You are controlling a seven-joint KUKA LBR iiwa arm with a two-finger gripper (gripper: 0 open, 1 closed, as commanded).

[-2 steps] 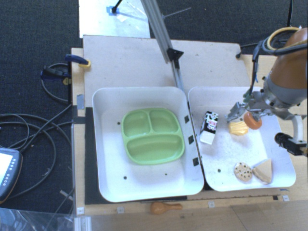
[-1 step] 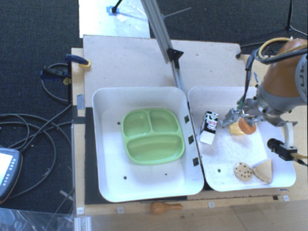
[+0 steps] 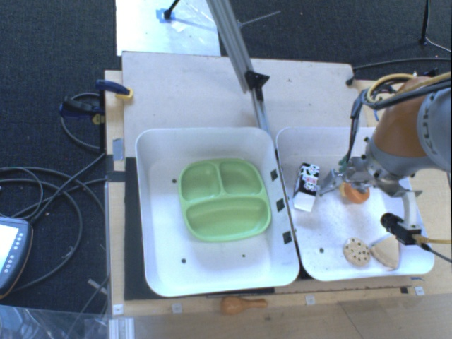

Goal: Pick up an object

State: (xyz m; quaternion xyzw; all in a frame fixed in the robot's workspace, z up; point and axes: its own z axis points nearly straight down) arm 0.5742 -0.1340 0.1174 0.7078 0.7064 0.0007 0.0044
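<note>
My gripper (image 3: 342, 181) hangs low over the right bin (image 3: 321, 263), near its middle. Just under its right side lies a small orange object (image 3: 357, 195), partly covered by the gripper. A black-and-white milk carton (image 3: 306, 186) stands close to the gripper's left, against the bin's left wall. A round spotted cookie (image 3: 357, 251) and a tan wedge of bread (image 3: 387, 252) lie at the front of the same bin. I see nothing lifted off the bin floor.
The left bin (image 3: 159, 260) holds a green divided plate (image 3: 224, 199). A slanted metal pole (image 3: 236, 48) comes down to the wall between the bins. A brown wooden piece (image 3: 244, 304) lies on the bench's front edge. Cables lie on the floor at left.
</note>
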